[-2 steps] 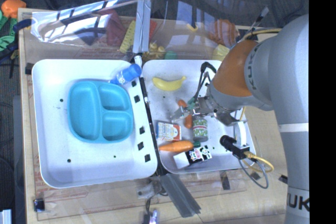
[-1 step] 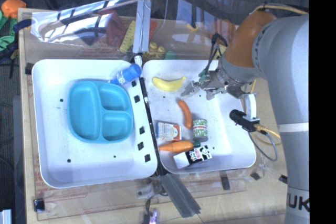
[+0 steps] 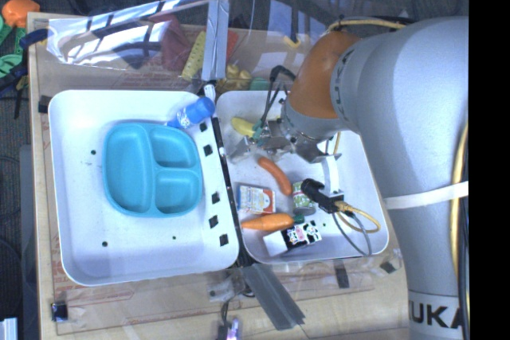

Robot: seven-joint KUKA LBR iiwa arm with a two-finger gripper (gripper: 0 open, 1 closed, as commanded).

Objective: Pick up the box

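Lying flat among toy food in the right bin (image 3: 362, 171): the box (image 3: 256, 198), small, orange and white, near the bin's left wall, between an orange sausage (image 3: 276, 174) above and a carrot (image 3: 267, 223) below, probably scattered as picking targets. Reaching in from the right, wrist bending down, gripper (image 3: 275, 135) hovering up-right of the box; finger spread impossible to tell.

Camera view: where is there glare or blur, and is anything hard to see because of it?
Camera view: strong glare streaks the clear sheet behind the left bin, hiding what lies under it; the big grey arm, near the lens, looks soft and hides the right bin's far side; the small box is sharp enough to spot, its print unreadable.
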